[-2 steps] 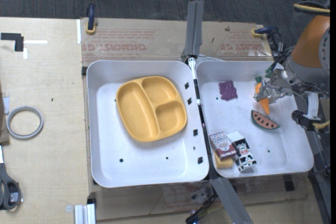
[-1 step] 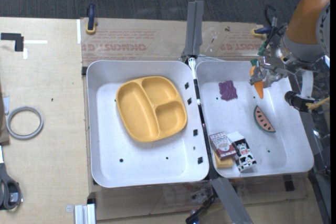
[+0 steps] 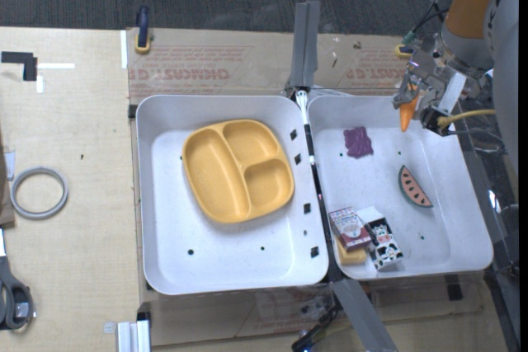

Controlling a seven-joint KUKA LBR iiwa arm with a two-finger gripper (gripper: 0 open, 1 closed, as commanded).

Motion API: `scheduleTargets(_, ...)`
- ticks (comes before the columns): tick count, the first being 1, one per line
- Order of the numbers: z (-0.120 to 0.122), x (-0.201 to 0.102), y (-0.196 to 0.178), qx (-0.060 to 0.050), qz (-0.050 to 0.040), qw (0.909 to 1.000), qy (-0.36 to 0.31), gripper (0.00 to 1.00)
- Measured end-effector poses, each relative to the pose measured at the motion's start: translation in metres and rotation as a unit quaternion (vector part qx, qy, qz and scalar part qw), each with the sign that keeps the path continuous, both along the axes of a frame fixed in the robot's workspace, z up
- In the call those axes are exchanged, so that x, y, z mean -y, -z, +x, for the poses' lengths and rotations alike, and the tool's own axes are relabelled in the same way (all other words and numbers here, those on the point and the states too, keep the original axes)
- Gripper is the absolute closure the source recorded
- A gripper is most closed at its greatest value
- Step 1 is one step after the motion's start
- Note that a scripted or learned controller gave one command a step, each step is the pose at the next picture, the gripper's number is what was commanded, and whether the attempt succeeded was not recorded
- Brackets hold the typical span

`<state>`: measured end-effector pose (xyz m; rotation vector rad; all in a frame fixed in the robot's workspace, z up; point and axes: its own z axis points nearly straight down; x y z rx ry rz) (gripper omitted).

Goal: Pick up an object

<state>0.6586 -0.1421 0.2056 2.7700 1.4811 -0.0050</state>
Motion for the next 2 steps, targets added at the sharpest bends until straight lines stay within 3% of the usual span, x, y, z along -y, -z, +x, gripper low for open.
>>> scheduleTargets(1, 0.000, 0.000, 0.000, 0.000, 0.0001, 1.0000, 0.000, 0.00)
scheduleTargets(2, 0.000, -0.030, 0.113, 0.001, 0.0006, 0.9971, -0.076, 0.00)
